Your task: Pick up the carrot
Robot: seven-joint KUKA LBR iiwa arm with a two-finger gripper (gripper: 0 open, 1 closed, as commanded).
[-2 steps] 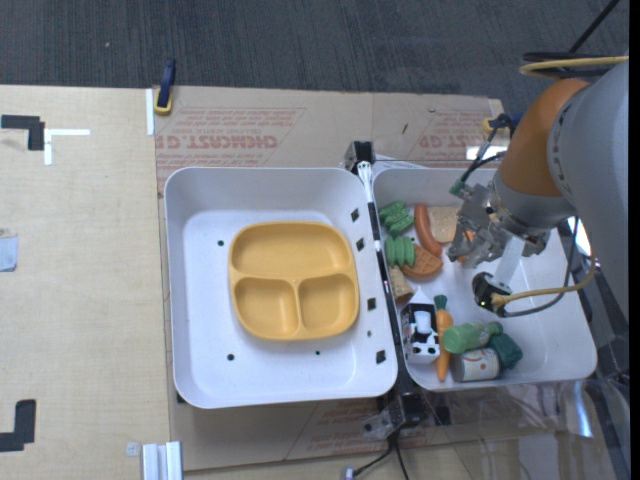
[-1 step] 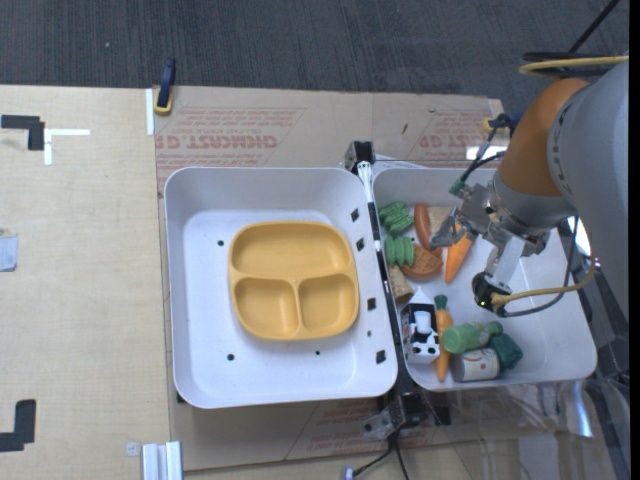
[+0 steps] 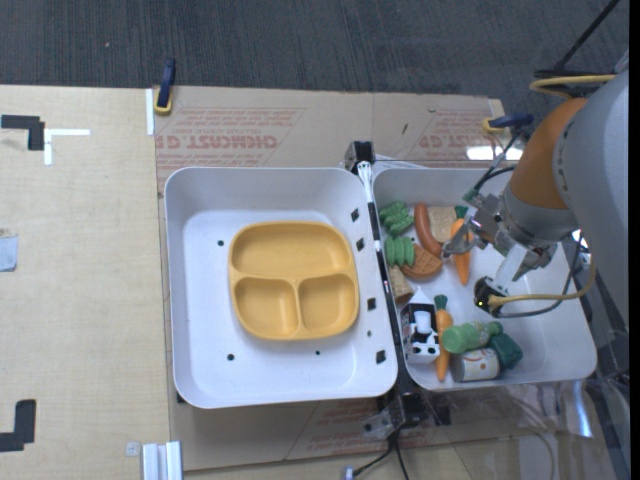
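An orange carrot (image 3: 461,256) lies in the right bin (image 3: 560,353), its thick end up and its thin tip pointing toward the bin's front. My gripper (image 3: 470,230) reaches in from the right and sits right at the carrot's thick end, touching or almost touching it. The wrist hides the spot where they meet. A second, smaller carrot (image 3: 441,346) lies lower in the same bin, beside a green toy vegetable (image 3: 466,337).
The right bin also holds green toy pieces (image 3: 397,218), a brown sausage (image 3: 426,226), a round brown piece (image 3: 424,263), a black-and-white cow toy (image 3: 422,330) and a small can (image 3: 477,365). The left bin (image 3: 195,268) holds a yellow divided plate (image 3: 294,278).
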